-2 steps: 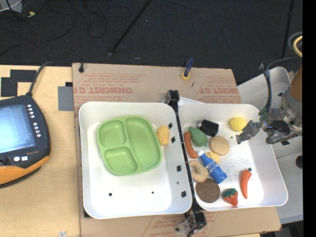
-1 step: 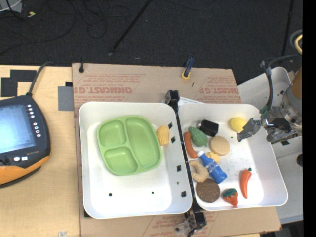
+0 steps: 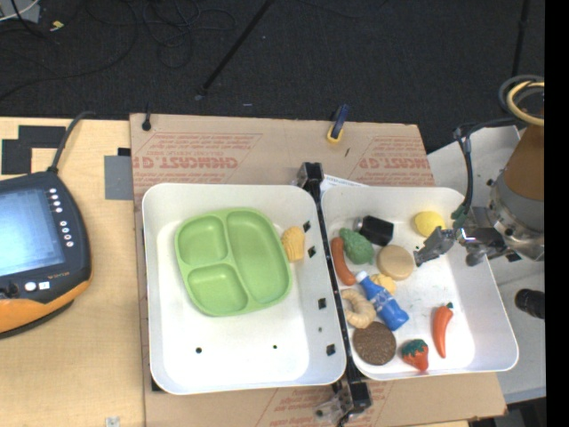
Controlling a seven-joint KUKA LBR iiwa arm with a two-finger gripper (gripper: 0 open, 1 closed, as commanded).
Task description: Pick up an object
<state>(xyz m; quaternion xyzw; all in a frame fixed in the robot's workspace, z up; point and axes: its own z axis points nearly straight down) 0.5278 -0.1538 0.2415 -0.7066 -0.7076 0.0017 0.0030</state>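
A: The hand (image 3: 449,238) hangs over the right bin (image 3: 484,314), near its right wall, just beside the yellow lemon (image 3: 428,221). From above I cannot tell whether it is clenched or released, and nothing shows in its grasp.

B: What lies closest to it?

A: The lemon at its upper left, a tan round biscuit (image 3: 396,261) to the left, and a black block (image 3: 376,229) beyond that. Below it sit an orange carrot (image 3: 441,326) and a strawberry (image 3: 414,353).

B: And farther off?

A: A green broccoli piece (image 3: 358,246), a red sausage (image 3: 341,261), a blue bottle (image 3: 383,302), a peanut-coloured piece (image 3: 359,308) and a brown cookie (image 3: 375,342) crowd the bin's left half. The left bin (image 3: 231,367) holds a green divided plate (image 3: 233,261), with a corn cob (image 3: 292,243) touching its right rim.
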